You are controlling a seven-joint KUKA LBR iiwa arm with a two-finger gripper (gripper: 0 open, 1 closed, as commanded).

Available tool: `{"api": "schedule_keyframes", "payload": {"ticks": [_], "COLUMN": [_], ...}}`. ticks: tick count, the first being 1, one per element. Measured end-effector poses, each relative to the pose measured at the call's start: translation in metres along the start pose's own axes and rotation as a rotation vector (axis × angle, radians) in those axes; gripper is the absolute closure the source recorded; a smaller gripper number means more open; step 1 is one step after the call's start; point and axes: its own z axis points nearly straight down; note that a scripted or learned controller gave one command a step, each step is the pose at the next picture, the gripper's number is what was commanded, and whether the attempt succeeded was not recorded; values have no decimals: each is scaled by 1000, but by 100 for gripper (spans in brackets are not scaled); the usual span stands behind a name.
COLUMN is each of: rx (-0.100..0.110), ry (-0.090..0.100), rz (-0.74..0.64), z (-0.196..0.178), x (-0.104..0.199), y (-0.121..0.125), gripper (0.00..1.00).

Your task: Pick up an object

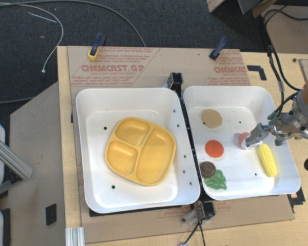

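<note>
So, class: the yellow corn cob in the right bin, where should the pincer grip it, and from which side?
Grip the corn cob across its middle, coming straight down from above. It lies flat on the right bin's floor, long axis running roughly top to bottom in the view, so fingers likely close best across its narrow width. The bin wall is close on its right.

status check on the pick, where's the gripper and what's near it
Gripper low in right bin, at small pinkish item. Grasp unconfirmed. Corn cob just beside; red disc further left.

Glossy yellow plastic plate (140, 150)
</note>
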Motion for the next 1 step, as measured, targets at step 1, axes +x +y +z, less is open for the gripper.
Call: {"api": "schedule_keyframes", "payload": {"ticks": [1], "rx": [7], "ry": [3], "rz": [1], "z": [63], "x": [4], "y": [-1], "gripper": [0]}}
